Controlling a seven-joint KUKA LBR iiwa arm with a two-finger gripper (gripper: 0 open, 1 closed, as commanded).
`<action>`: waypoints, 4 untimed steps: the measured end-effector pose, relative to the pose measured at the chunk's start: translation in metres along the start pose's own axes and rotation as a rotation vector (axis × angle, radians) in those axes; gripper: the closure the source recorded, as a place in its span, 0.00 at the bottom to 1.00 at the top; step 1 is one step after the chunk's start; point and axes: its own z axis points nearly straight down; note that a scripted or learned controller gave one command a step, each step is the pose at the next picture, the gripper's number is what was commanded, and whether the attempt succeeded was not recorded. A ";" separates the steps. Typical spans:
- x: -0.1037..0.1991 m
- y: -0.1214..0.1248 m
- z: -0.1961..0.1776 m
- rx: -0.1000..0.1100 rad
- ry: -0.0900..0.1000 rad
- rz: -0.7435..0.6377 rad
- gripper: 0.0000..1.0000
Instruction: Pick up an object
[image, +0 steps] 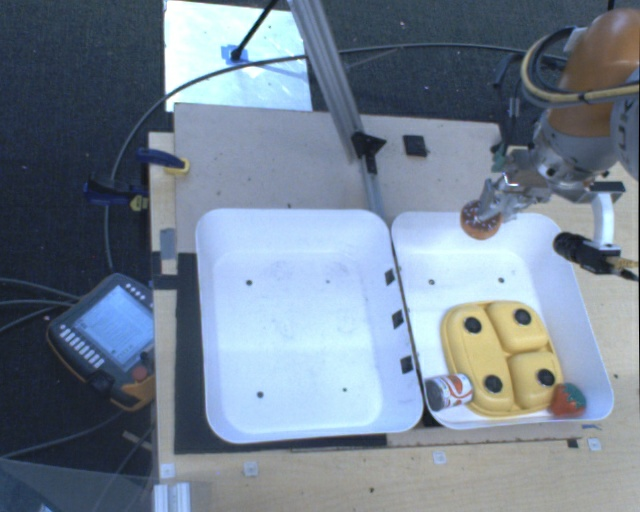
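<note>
Here the tool (492, 208) hangs over the right bin's (500, 262) far rim, its fingers closed on a small round brown object (480, 222). Judging by this, the lift is under way; next it needs a steady rise. That bin also holds a yellow tray (503, 357), a can (449, 391) and a strawberry (570, 400).

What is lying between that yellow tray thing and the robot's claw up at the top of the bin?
Only bare white bin floor lies between the yellow tray and the gripper, as the camera view shows.
</note>
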 end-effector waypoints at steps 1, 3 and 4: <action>0.060 -0.004 -0.001 0.006 0.003 -0.004 1.00; 0.170 -0.001 -0.007 0.006 0.003 -0.004 1.00; 0.222 0.008 -0.007 0.005 0.003 -0.004 1.00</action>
